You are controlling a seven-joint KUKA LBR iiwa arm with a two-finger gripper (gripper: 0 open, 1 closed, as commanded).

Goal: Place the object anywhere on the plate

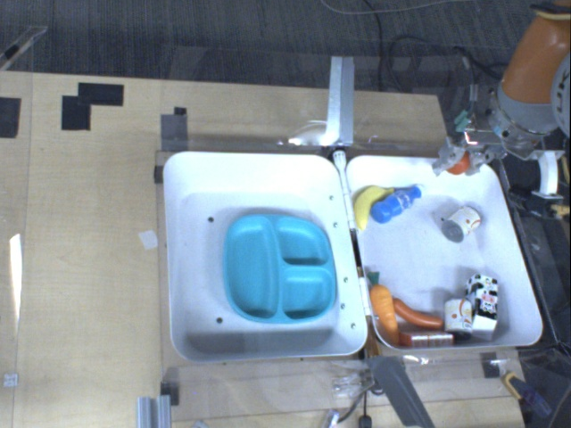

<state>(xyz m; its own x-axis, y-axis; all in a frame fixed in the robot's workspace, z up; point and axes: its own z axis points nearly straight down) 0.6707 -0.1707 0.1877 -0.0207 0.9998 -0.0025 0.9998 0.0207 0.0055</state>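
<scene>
Glossy blue plastic plate (279,267), smooth white plastic bins (192,194), matt pale wood bench (80,266), brushed metal post (341,101).

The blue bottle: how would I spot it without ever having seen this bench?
Look in the right-hand white bin, at its far left corner beside the divider. The blue bottle lies tilted against a yellow banana, the one blue thing in that bin.

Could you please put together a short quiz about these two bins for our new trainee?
1. True or false: the blue plate lies in the left bin.
2. Which lies beside the banana: (a) blue bottle, (b) carrot, (c) cow-patterned toy?
3. Over which corner of the right bin is the gripper?

Key: 1 true; 2 a; 3 far right corner.
</scene>
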